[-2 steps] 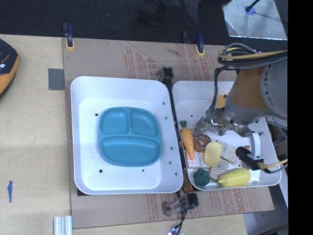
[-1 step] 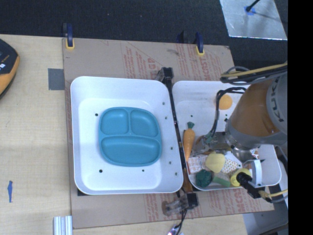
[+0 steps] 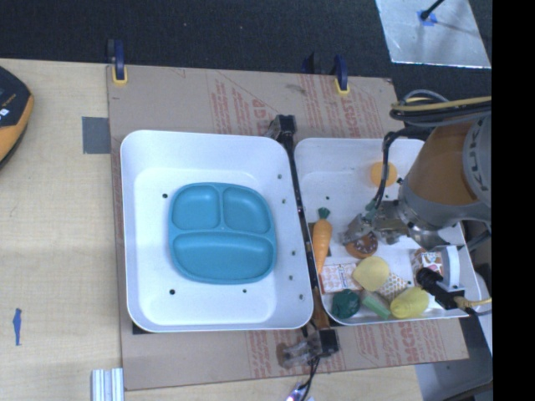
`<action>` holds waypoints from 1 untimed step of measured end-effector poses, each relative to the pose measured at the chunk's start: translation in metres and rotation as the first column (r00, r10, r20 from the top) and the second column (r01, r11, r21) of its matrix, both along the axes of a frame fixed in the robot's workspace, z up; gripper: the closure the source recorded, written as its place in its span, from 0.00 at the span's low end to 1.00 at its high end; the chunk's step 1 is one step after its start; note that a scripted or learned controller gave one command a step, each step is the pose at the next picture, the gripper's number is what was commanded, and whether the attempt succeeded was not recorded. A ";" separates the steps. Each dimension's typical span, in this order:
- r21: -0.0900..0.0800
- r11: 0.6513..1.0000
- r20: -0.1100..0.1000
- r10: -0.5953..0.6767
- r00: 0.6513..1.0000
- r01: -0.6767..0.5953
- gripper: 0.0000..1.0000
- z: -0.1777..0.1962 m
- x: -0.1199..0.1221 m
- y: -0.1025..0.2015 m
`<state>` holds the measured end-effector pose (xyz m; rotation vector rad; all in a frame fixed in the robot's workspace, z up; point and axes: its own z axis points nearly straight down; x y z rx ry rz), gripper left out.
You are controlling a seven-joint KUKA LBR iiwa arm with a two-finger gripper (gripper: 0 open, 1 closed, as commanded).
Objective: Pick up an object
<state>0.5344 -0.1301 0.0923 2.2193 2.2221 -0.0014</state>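
Your counter point(image 3: 50, 249) is pale wood, with a brown cardboard sheet point(image 3: 209, 98) clamped over its middle. On that sheet you have two white bins side by side: the left bin point(image 3: 142, 291) and the right bin point(image 3: 334, 161).

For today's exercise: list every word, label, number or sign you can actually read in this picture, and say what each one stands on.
None can be read.
Red print on the cardboard sheet: too faint and blurred.
Red-and-white packet in the right bin: print too small.
Orange-and-black object at the left edge: markings blurred.
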 end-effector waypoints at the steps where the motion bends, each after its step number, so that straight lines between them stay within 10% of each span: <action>1: 0.001 1.000 -0.004 0.002 1.000 -0.001 1.00 0.010 -0.001 0.000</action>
